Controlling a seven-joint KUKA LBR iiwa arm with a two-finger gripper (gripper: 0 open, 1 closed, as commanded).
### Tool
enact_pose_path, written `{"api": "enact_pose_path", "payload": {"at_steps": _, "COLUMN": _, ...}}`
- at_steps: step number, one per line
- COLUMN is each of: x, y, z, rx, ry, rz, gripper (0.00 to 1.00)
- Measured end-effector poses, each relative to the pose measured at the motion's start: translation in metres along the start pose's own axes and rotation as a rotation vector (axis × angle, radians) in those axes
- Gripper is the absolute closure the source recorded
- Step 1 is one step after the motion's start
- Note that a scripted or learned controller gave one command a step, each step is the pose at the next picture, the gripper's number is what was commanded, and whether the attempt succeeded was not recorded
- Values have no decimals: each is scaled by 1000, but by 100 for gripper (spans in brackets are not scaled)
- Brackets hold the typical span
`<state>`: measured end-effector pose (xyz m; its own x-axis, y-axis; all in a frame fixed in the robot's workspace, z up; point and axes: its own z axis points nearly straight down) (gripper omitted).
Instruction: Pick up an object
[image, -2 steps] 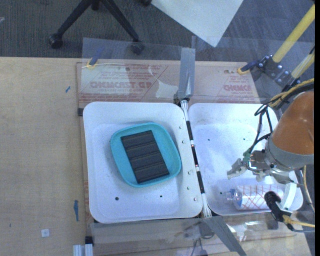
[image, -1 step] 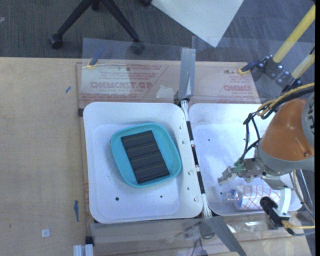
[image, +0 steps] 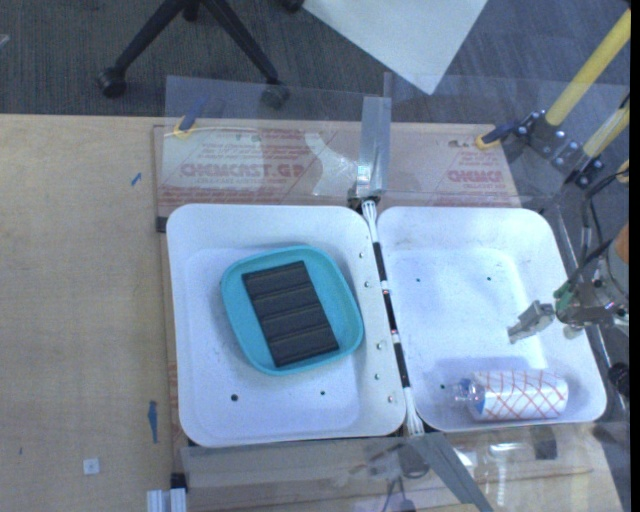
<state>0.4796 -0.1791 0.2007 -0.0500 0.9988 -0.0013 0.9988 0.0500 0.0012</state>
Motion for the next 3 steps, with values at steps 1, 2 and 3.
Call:
{"api": "enact_pose_path", "payload": {"at_steps": 1, "x": 63, "y": 6, "z": 112, "rx": -8, "ry": 0, "rz": 52, "gripper": 0}}
{"api": "enact_pose_path", "payload": {"at_steps": 2, "x": -12, "y": -1, "z": 79, "rx": 0, "ry": 0, "rz": -11, "gripper": 0}}
{"api": "enact_pose_path", "payload": {"at_steps": 3, "x": -41, "y": 4, "z": 67, "rx": 3, "ry": 7, "rz": 376, "gripper": 0}}
